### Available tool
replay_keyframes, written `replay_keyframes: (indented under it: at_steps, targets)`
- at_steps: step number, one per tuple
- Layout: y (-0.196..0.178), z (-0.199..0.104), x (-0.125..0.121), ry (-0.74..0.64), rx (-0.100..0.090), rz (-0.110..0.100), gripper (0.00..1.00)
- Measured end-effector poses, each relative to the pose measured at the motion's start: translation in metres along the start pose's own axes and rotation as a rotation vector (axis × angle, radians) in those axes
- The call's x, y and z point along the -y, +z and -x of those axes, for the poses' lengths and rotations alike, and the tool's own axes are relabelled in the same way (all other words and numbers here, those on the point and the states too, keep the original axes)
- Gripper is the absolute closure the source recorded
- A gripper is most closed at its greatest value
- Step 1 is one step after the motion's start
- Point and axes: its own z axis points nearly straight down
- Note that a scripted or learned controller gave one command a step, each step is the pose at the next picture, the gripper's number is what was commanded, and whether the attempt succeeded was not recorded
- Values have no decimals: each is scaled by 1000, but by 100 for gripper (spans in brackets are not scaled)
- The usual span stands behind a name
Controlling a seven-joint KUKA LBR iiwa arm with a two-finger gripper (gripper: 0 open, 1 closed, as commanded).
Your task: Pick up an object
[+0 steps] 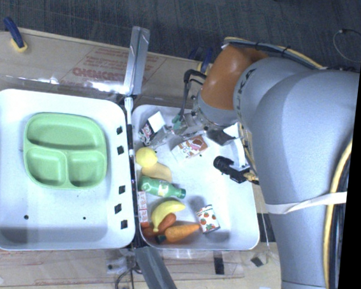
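The gripper point(181, 123) is low in the far end of the right bin point(241, 205) among small packets point(193, 146), its fingers' state unclear, with nothing visibly lifted, so the pick looks undone.

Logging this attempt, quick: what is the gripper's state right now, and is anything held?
Gripper: cannot be told; it sits low at the far end of the right white bin.

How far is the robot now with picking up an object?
Done: the arm has reached into the right bin, its tool low at the far end near a small packet. In hand: nothing visibly held. Left: grasp and lift something; the banana and carrot lie untouched.
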Motion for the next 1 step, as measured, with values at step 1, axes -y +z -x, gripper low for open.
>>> replay_keyframes:
  at_steps: [1]
  targets:
    - [-99,-27,-10,-49,1,16,0]
